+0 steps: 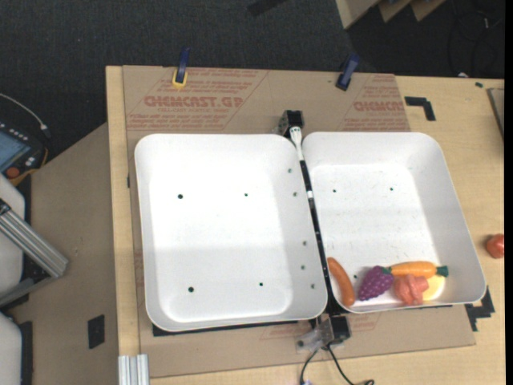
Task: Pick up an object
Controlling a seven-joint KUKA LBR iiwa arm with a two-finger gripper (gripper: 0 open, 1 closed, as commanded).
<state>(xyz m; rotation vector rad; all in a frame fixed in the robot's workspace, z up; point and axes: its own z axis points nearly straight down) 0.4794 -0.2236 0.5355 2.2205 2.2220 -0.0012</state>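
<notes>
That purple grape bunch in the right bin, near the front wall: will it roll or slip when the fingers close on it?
The purple toy grape bunch looks lumpy, so it probably won't roll far. Its bumpy surface may let fingers slip between lobes. It lies close between the orange sausage-shaped toy and the red toy, so a push would likely nudge them.

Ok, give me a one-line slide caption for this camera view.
Two shallow white bins side by side; the right bin's near edge holds an orange sausage-shaped toy, purple plastic grapes and an orange toy carrot.

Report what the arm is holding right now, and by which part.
Nothing shows as held. The toy foods, including the purple grapes and carrot, lie loose in the right bin.
</notes>
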